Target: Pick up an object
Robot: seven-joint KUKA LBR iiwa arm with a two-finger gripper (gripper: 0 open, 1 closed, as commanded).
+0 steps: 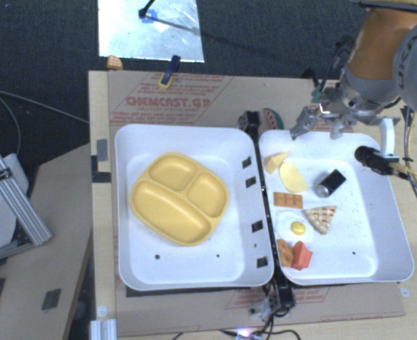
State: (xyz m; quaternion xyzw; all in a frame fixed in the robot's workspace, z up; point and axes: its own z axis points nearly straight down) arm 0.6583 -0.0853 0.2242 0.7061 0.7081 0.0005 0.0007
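starting nearest the camera, the right bin holds a carrot, a fried egg, a pizza slice, a waffle, then a black can, its long axis slanting up toward the right. the gripper hangs at the bin's far rim, fingers spread and holding nothing; the can lies just nearer than it, with bare floor between. the left bin bears a yellow tray.

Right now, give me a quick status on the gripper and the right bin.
Gripper above right bin's far edge, holding nothing. Toy food pieces clustered along bin's left side, black object beside them. Nothing blocking.
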